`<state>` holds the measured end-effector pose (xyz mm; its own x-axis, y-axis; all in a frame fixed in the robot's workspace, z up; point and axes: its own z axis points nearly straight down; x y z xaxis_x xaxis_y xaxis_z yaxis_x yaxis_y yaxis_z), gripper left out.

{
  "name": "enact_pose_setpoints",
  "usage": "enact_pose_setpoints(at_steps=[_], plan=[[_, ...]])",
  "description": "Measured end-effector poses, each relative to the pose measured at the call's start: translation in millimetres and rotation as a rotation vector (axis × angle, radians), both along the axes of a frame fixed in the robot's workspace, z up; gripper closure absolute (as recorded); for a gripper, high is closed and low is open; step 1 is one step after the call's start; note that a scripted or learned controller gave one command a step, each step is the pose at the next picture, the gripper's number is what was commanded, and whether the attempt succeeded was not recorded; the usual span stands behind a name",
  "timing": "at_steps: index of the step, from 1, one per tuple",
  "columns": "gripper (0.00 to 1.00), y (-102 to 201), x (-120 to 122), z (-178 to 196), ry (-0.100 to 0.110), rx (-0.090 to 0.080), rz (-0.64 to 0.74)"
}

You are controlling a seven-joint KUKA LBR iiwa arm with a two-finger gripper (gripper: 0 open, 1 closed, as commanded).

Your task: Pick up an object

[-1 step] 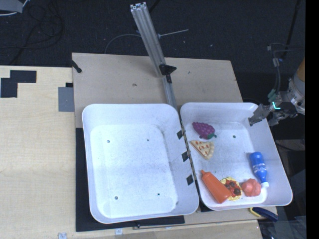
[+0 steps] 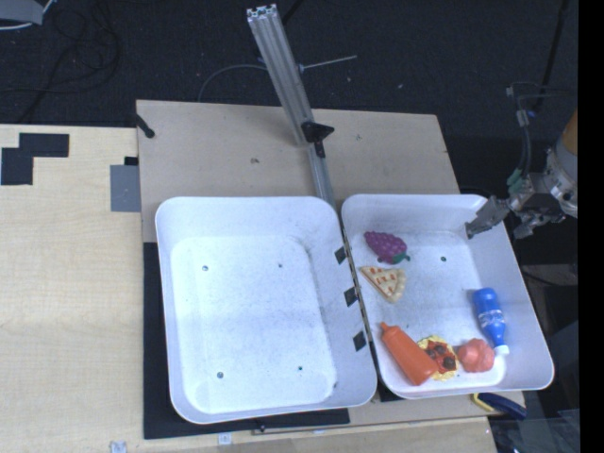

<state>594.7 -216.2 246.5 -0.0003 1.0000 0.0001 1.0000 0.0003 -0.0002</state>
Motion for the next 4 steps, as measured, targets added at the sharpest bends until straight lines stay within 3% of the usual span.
enact_pose_setpoints(at_steps=[2, 3, 4], plan=[[0.0, -2.0, 9.2, -116.3, 0.006, 0.001, 0.0], [0.0, -1.0, 8.6, -157.3, 0.003, 0.001, 0.001], [1.0, -1.6, 9.3, -145.1, 0.0, 0.0, 0.0]])
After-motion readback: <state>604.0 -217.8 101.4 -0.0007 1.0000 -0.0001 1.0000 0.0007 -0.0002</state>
